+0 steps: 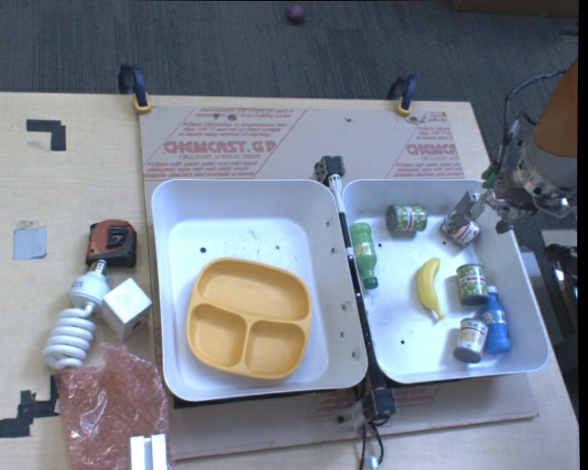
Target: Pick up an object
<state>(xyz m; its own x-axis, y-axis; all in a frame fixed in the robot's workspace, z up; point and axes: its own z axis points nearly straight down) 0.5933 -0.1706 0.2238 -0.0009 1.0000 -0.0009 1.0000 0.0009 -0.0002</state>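
Silver jaws (462, 225) hang at the right bin's (528, 275) upper right corner; whether they're open, I cannot tell. Nearest target: the small can (405, 218), lying sideways just to their left.

A robotics lab: a clamped board (303, 138) carries two white bins (175, 275) of test objects beside cabling (528, 92).

Dark grey carpet (276, 46) across the top, a small purple ball (295, 13) lying on it. Pale wooden benchtop (55, 193) below, brown protective board (239, 138) clamped flat by two blue-and-yellow clamps (135, 87). Black tape marks (48, 133) on the wood. Even, soft overhead light.
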